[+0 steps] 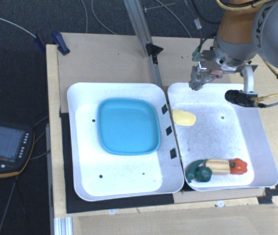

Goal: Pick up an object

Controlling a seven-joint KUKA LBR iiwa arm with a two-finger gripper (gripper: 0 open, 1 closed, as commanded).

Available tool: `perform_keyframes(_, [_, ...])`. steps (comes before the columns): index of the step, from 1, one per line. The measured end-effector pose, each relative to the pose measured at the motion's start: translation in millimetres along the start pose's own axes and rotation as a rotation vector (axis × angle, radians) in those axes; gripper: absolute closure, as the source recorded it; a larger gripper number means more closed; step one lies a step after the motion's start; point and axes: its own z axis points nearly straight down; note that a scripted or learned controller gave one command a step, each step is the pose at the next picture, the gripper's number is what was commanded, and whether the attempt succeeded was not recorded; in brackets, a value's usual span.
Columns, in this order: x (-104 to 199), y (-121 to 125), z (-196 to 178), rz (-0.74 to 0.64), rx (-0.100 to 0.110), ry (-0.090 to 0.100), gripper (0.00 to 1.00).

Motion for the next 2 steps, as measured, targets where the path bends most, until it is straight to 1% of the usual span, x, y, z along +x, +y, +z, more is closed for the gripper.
perform_keyframes(1, [54.7,8.4,8.5,0.0,0.002,0.0,1.0])
perform_keyframes(2, [111.5,21.6,3.4,-0.001,0.001,0.0,1.0])
